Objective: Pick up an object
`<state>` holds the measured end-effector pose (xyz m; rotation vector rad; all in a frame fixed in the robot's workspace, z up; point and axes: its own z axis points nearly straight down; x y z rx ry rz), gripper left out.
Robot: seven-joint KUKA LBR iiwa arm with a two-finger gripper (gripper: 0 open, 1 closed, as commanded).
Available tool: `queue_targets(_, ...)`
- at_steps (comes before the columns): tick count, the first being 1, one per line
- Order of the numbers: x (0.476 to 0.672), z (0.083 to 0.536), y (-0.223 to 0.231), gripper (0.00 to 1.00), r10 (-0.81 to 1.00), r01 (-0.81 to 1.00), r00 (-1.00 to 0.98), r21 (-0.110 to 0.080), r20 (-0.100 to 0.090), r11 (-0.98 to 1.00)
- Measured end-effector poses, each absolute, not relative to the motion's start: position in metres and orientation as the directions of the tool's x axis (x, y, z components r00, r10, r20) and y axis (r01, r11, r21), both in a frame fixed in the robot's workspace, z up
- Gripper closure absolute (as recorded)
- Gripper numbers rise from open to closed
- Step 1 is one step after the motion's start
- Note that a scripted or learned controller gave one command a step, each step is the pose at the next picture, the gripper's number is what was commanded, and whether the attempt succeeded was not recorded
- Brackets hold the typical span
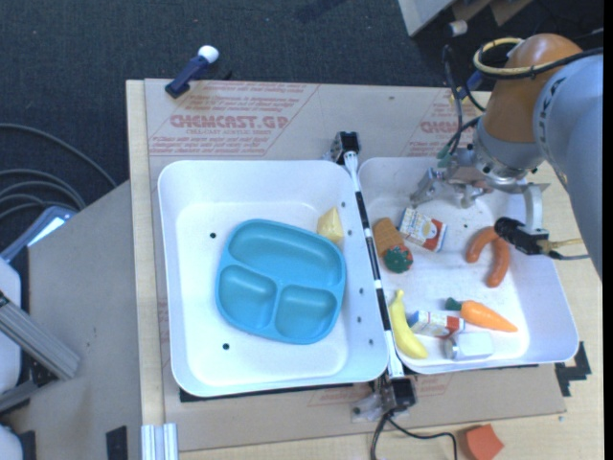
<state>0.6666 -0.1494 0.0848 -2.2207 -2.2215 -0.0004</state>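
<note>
Nearest the camera, along the near edge of my right bin (536,348), lie a banana (406,329), a small tube (436,325), a white block (471,346) and a carrot (487,316). Further in sit a strawberry (397,256), a brown roll (386,233) and a small carton (422,229), with a sausage (488,253) off to the right. Any of these could be the object I am meant to pick up, and all of them rest on the bin floor.

My gripper (448,184) hangs over the far part of the right bin, just beyond the carton. Nothing sits between its fingers; whether they are spread wide or drawn narrow I cannot tell from here.

The left bin (182,257) holds a blue divided plate (280,281) and a yellow piece (330,223) at its far right corner.

As I judge it, the pick is not yet made: choosing, descending, closing and lifting all remain.
</note>
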Motion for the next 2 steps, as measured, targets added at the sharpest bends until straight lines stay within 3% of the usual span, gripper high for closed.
queue_targets(1, 0.667, 0.085, -0.159, 0.00, 1.000, 1.000, 0.000, 0.001, 0.000, 0.000)
queue_targets(2, 0.667, 0.085, -0.139, 0.00, 1.000, 1.000, -0.001, -0.002, 0.001, 0.001)
